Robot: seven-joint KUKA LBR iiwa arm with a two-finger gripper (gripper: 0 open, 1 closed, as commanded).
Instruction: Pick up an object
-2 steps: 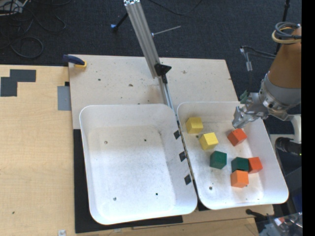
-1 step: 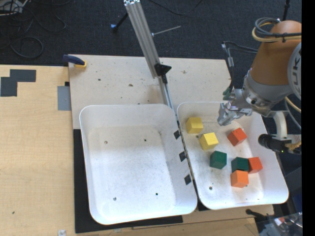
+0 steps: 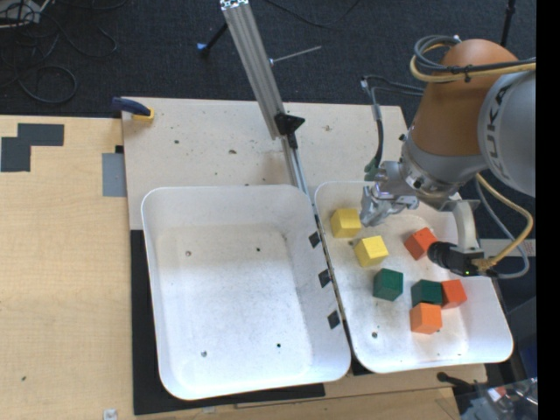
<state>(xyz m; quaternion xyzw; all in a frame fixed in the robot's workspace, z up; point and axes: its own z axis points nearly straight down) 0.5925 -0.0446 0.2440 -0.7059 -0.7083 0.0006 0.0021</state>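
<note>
Presently the arm (image 3: 472, 112) reaches in from the right side of the camera view and bends down over the right bin (image 3: 490, 344). Its gripper (image 3: 378, 206) hangs above the far left part of that bin, just beside and slightly to the right of a yellow block (image 3: 346, 222). Whether the jaws are spread or pressed together cannot be told at this angle, and no block is visible between them.

Contents of the right bin:
- The yellow block lies near the bin's far left corner, close to the dividing rim.
- A second yellow block (image 3: 371, 250) lies just in front of the first, toward the bin's middle.
- A dark green block (image 3: 388, 284) lies near the second yellow block, a little further forward.
- An orange block (image 3: 420, 242) lies to the right of the gripper, near a black fitting on the arm's cabling.
- Another dark green block (image 3: 428, 293) sits toward the right, touching or nearly touching two more orange blocks, one at its right (image 3: 453, 293) and one at its front (image 3: 426, 318).

The left bin (image 3: 166, 234) stands side by side with the right one, their rims meeting along the middle. A slanted metal rail (image 3: 255, 64) rises from the bench (image 3: 201, 143) behind the bins.
</note>
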